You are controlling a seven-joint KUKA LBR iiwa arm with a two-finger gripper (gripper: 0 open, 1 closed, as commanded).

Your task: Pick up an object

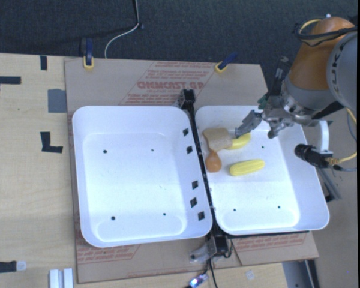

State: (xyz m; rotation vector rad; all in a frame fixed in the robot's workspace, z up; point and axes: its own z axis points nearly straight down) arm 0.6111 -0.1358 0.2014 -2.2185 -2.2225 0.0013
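The right bin holds several small items near its left wall. A tan bread-like piece lies beside a small yellow piece. Just below them sit an orange piece and a yellow corn cob. My gripper hangs over the bin's upper part, just right of and above the small yellow piece. Its two fingers stand apart, open, with nothing between them. One fingertip is close to the yellow piece's upper end.
The left bin lies alongside, split from the right one by a black clip-lined divider. Both rest on a cardboard sheet. The arm's orange band and a black fitting overhang the right bin's right edge.
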